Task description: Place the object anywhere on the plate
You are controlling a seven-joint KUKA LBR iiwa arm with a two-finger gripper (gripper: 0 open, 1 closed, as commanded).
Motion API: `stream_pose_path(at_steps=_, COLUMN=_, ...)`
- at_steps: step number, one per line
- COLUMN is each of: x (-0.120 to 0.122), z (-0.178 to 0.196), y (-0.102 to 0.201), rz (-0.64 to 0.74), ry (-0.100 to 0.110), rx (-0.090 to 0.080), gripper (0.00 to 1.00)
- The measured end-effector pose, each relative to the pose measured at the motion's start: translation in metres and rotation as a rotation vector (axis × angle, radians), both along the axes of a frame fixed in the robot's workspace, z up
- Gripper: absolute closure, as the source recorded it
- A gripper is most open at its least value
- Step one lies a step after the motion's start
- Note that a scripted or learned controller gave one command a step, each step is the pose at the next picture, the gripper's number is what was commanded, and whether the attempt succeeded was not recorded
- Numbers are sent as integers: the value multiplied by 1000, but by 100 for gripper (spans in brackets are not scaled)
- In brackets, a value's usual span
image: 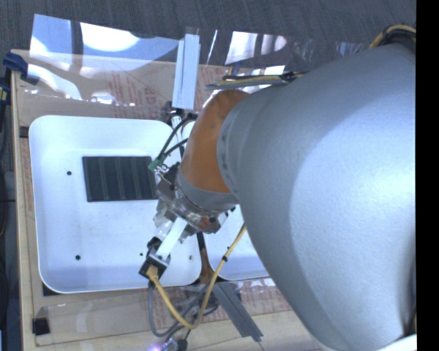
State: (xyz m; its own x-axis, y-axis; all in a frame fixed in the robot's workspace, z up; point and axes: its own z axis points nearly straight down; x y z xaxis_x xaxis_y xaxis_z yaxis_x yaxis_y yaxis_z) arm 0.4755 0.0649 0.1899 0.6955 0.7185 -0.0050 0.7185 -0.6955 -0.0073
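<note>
- The gripper (181,214) hung over the right side of the left bin (55,218); whether it was spread or pressed together could not be told.
- A black ribbed slab (119,178) lay flat in that bin, toward the desk's (95,320) far-left corner, apart from the gripper.

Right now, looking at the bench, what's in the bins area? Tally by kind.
Shallow white bins: 2, the left bin and the right bin, which is mostly under the grey arm
Dark ribbed rectangular plate, lying in the left bin: 1
Total: 3
</note>
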Motion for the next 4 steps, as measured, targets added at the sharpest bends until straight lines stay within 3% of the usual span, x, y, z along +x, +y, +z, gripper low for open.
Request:
stream_pose_path(at_steps=1, x=-1, z=-34, y=39, rz=-467, ry=0, rx=-3, gripper=100)
stream_pose_path(at_steps=2, x=53, z=-67, y=53, rz=-434, ry=1, rx=-3, gripper=100)
stream_pose_path(at_steps=3, x=24, z=1, y=2, rz=-299, ry=-4, rx=-1, gripper=100)
stream_pose_path(at_steps=4, x=2, z=0, y=-44, rz=-350, ry=-1, rx=-3, gripper=100)
